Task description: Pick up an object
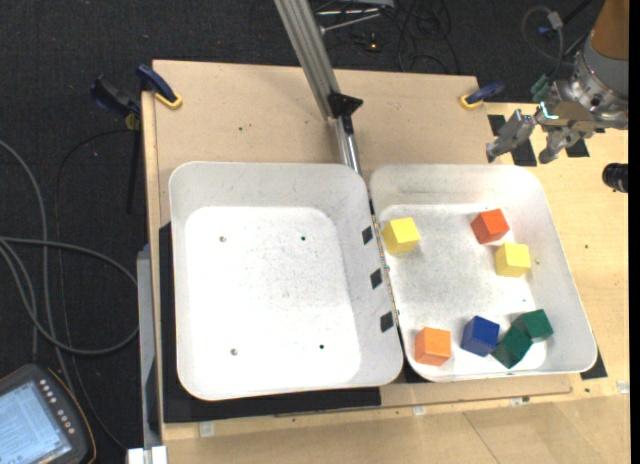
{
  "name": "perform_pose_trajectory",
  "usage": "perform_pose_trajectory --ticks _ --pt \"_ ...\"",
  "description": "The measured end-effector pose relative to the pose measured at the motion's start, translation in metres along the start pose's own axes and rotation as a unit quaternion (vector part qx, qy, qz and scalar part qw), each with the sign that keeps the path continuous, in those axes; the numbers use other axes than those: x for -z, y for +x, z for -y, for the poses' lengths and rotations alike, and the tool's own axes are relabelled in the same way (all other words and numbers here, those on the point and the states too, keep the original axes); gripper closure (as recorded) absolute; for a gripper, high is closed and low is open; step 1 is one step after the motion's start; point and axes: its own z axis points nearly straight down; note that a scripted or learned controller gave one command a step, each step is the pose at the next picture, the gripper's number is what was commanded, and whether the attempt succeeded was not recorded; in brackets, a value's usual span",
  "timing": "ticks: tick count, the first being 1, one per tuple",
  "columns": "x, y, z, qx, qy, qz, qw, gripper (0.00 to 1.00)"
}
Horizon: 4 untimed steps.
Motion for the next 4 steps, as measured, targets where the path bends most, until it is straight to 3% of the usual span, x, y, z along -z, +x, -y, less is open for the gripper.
perform_pose_trajectory --ticks 1,4 --pt "0.002 0.000 -0.001 0.001 -0.002 0.001 1.0000 0.00" --pt "-0.131 0.008 0.009 -0.001 0.001 0.000 1.0000 0.00"
